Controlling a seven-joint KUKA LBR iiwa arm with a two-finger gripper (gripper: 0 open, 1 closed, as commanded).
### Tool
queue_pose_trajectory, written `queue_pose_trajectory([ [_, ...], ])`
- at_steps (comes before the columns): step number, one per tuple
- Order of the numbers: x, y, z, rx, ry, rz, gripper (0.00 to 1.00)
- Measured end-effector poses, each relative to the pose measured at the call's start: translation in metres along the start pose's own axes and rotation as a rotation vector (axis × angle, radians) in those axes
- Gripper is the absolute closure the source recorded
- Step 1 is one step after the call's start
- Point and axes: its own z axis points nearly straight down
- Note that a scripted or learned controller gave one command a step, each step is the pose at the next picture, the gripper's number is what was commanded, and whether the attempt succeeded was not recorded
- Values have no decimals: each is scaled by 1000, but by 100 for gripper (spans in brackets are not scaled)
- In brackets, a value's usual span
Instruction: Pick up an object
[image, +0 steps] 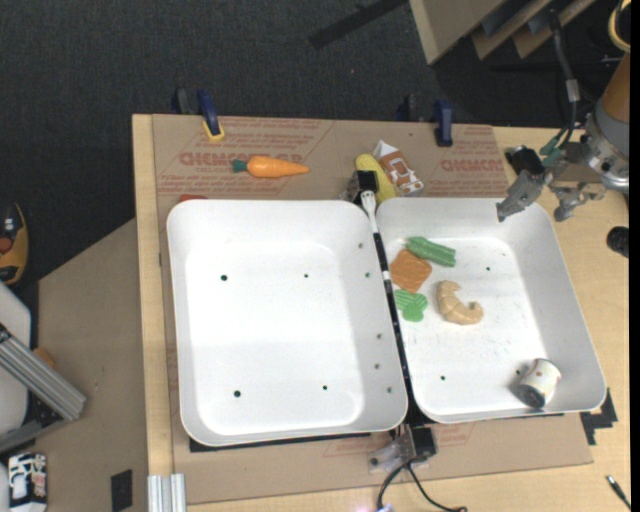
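From the camera view, the gripper (541, 196) is hovering over the right bin's (565, 290) far corner, fingers spread and gripping nothing. The croissant (459, 304) is sitting mid-bin, so it's looking like the approach; next comes lowering squarely over it.

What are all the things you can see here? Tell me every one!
Bins: 2, white, side by side on the bench.
Carrot: 1, orange with green top, on the board behind the left bin.
Banana: 1, yellow, behind the bins near the middle.
Packet: 1, orange and white, beside the banana.
Green toys: 2, green, right bin, left part.
Orange piece: 1, orange-brown, right bin, between the green toys.
Croissant: 1, tan, middle of right bin.
Cylinder: 1, white and grey, right bin's near right corner.
Clamps: 2, blue, bench's far edge.
Gripper: 1, grey, above right bin's far right corner.
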Motion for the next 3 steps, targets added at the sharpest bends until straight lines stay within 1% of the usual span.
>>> queue_pose_trajectory([
  [1, -5, 51, 127, 0, 0, -3, 0],
  [2, 60, 51, 179, -2, 1, -3, 0],
  [3, 57, 51, 167, -3, -1, -1, 100],
])
